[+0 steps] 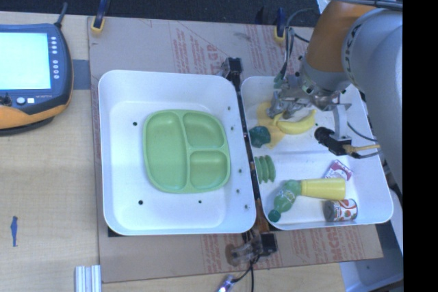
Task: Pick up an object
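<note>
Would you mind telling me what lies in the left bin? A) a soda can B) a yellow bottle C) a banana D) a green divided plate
D: the green divided plate lies alone in the left bin, while the banana, yellow bottle and can are all in the right bin.

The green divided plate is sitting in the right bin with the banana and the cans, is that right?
Not quite. The green divided plate lies in the left bin, by itself. The banana and the can are in the right bin, where the end effector is down by the banana. The camera view shows this.
</note>
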`<state>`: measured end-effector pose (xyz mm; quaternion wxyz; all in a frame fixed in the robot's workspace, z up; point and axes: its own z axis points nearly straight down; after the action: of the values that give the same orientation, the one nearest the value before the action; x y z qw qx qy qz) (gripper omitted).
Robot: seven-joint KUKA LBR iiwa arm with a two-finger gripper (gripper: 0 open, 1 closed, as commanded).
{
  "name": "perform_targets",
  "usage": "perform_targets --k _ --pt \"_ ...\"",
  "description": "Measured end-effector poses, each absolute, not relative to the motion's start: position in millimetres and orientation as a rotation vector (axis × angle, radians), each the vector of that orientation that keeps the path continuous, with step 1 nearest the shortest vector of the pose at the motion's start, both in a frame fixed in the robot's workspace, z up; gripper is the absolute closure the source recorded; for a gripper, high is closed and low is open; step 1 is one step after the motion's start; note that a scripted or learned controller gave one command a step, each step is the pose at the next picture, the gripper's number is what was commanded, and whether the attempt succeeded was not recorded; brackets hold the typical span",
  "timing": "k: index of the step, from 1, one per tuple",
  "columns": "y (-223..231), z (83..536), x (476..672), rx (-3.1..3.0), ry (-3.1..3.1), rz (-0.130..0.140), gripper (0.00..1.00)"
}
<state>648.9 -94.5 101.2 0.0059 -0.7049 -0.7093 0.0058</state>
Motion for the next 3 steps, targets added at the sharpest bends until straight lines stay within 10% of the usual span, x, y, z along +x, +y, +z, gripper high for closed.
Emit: perform_targets --k 1,2,3 --pt "-69 193 601.5 -2.215 -2.224 0.003 1.00" --pt "-69 192 601.0 -2.215 -2.223 0.005 0.00" --pt "-94 105 627.2 -2.214 -2.223 0.010 0.00"
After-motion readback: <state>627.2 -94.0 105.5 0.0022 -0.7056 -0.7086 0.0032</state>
